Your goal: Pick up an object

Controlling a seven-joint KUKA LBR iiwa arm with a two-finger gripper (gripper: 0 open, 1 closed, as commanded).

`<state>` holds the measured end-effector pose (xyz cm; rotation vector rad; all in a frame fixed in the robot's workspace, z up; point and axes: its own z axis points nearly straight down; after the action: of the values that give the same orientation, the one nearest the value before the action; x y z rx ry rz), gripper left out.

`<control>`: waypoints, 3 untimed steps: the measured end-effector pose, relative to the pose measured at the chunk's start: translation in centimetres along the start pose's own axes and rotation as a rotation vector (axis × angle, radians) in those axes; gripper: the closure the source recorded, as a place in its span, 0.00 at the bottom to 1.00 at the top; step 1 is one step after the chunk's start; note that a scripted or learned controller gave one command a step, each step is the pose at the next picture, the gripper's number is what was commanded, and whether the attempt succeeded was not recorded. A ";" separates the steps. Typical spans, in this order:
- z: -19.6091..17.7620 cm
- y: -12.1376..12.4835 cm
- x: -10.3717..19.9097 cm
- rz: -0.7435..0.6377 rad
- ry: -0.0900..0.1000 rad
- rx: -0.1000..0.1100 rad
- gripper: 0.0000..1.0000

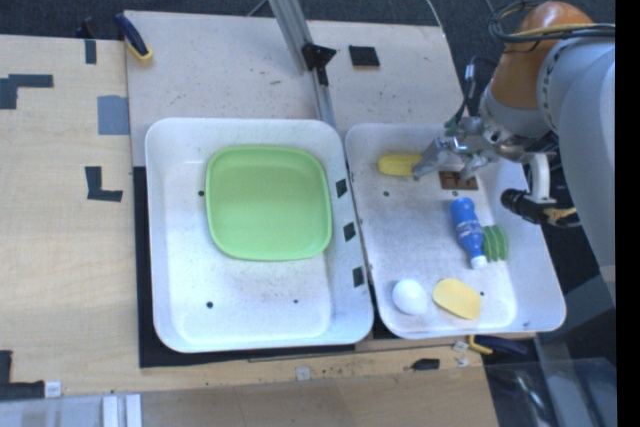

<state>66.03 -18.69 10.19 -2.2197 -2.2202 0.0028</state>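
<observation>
My gripper hangs over the upper part of the right bin, reaching in from the right. Its fingers point left toward a small yellow object lying near the bin's top left; the tips are close beside it, and nothing shows between them. A brown block lies just under the gripper. Lower down lie a blue bottle with a white cap, a green item beside it, a white ball and a yellow wedge.
The left bin holds a green square plate. A metal pole rises from the bench behind the bins. Cables run across the back right. A yellow and blue clamp sits at the bench's far left corner.
</observation>
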 end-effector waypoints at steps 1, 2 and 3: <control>1.0 0.0 -0.2 0.000 -0.003 -0.001 0.00; 0.2 -0.2 -0.2 0.000 -0.002 0.004 1.00; -4.3 0.5 -0.2 0.000 -0.001 -0.005 1.00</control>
<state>66.56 -18.85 14.45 -2.2224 -2.2236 -0.0023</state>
